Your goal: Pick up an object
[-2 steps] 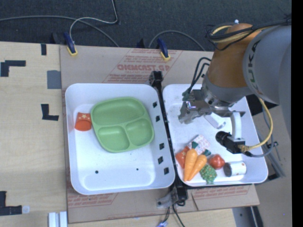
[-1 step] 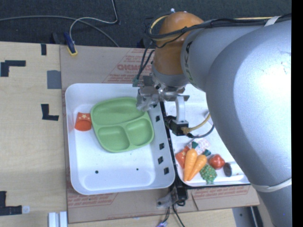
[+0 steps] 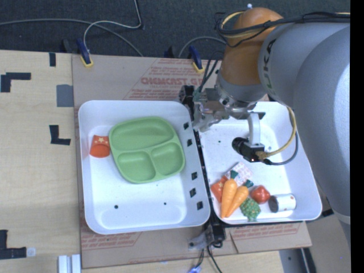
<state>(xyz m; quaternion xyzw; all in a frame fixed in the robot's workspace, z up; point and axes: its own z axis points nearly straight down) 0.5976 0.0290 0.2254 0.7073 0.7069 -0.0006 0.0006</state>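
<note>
The end effector (image 3: pixel 210 115) hangs over the inner edge of the right bin (image 3: pixel 296 152), near that bin's far corner and just beside the wall it shares with the left bin (image 3: pixel 91 169). From this slant its working end is masked by the wrist hardware, so whether it is spread or closed cannot be told, and nothing can be seen gripped in it.

The pickable things lie well apart from it, toward the near side of the right bin: two orange carrots (image 3: pixel 232 197) leaning together, a red tomato-like piece (image 3: pixel 260 194), a green piece (image 3: pixel 250 209), and a white cylinder (image 3: pixel 283 202). They sit heaped against the near wall, probably where they slid or were dropped.

Across the divider from the end effector rests a green divided plate (image 3: pixel 147 149), with a small red-orange toy (image 3: pixel 100 147) beyond it.
</note>
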